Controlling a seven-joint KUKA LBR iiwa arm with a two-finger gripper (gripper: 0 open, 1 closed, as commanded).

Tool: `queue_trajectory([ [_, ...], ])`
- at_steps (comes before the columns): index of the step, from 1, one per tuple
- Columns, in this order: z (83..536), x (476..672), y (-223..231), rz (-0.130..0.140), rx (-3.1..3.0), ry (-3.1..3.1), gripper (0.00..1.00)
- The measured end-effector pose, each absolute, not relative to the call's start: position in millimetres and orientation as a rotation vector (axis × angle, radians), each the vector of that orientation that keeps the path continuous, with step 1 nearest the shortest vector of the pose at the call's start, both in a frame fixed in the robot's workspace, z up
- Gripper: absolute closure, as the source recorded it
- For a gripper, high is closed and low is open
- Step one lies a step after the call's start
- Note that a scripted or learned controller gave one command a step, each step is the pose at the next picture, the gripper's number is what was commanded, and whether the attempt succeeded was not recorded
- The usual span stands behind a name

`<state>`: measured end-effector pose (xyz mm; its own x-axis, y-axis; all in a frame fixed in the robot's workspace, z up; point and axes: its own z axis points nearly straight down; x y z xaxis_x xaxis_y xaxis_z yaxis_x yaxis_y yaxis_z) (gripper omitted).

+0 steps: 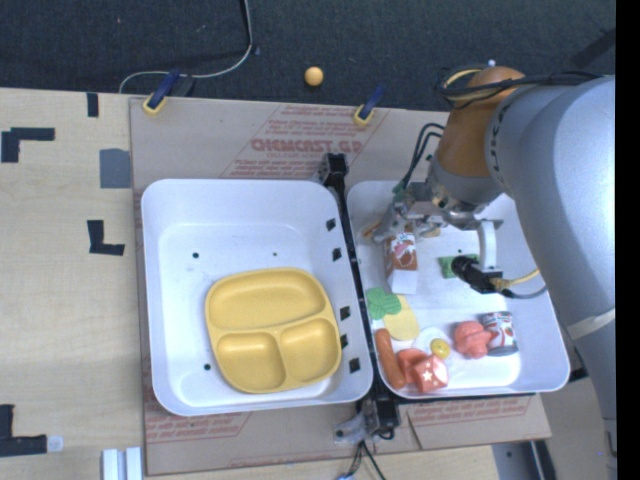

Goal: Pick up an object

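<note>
Pick not done, as far as I can judge: nothing visibly lifted, grasp and lift both left. Gripper (pixel 418 216) is low over the right bin (pixel 540 313), near its far-left corner; cannot tell its state. Brown-and-white packet (pixel 402 257) lies just beneath it, likely target, near the bin's left edge. Other toy foods (pixel 430 353) sit along the near edge. Yellow tray (pixel 272 328) rests in the left bin (pixel 180 228).

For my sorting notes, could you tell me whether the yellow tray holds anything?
Empty: the yellow tray in the left bin shows three bare compartments.
</note>
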<state>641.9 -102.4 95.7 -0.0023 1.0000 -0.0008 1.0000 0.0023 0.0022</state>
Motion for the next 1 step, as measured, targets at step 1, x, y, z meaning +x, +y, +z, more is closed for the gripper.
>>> queue_trajectory([
  [1,190.1,616.5,-18.1,0.010,2.210,2.231,1.00],
])
